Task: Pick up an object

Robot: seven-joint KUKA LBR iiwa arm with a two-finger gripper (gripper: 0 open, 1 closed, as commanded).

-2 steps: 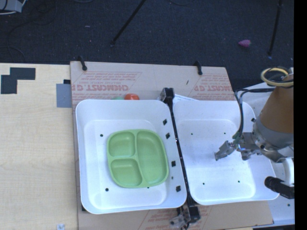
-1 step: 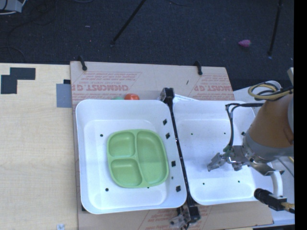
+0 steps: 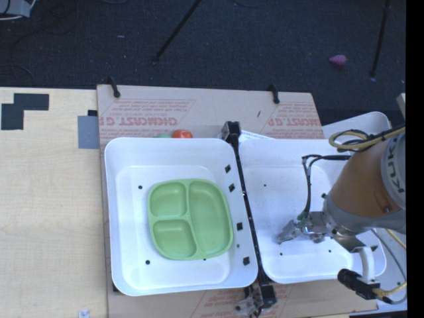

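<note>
Camera view: the gripper (image 3: pixel 289 232) sits low in the right bin (image 3: pixel 278 177), its metal fingers (image 3: pixel 285 234) pointing left; whether they are spread or pressed together cannot be told, and nothing shows between them. The only graspable object in sight, a green divided plate (image 3: pixel 190 218), lies flat in the left bin (image 3: pixel 126 177), well apart across the divider. The pick appears not yet begun; next comes a reach toward that plate.
</note>
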